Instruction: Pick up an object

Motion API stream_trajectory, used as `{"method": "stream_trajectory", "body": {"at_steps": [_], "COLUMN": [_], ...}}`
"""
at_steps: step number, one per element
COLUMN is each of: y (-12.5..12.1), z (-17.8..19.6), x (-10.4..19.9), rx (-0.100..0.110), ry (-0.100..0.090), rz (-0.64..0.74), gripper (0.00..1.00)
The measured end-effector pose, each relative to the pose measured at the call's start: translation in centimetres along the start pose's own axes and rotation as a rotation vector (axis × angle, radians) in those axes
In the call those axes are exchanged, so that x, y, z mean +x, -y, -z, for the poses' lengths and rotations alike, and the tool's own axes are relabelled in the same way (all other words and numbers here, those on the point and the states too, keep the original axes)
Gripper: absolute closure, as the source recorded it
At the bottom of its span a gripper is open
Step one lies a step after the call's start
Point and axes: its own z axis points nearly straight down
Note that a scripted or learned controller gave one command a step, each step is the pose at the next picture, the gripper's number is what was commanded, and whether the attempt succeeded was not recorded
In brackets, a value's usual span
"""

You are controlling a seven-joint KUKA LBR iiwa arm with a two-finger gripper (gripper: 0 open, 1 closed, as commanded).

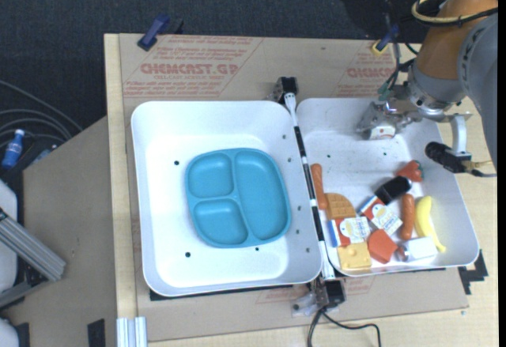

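Note:
My gripper (381, 122) hangs low over the back part of the right bin (340, 120), on a bare stretch of its floor. Nothing shows held in it. The pile of toy food lies nearer the front of that bin: an orange stick (317, 179) along the left wall, a brown waffle (338, 205), a black piece (391, 188), a red piece (410, 171), a sausage (407, 215), a banana (428, 220), a red block (382, 245) and a yellow slice (354, 257). All of them lie apart from the gripper.
The left bin (158, 140) holds a blue divided plate (237, 197). The arm's grey wrist with its orange band (447, 45) leans in from the upper right. A black clip (286, 88) sits where the bins meet at the back.

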Motion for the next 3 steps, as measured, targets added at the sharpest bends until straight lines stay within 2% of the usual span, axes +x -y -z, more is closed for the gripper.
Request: {"method": "stream_trajectory", "body": {"at_steps": [1,2,3], "y": [-0.1,0.0,4.5], "z": [13.1,15.9,16.4], "x": [6.0,11.7,16.4], "rx": [0.001,0.004,0.01], "ry": [-0.003,-0.004,-0.005], "rz": [0.001,0.0,-0.001], "gripper": [1.0,1.0,1.0]}}
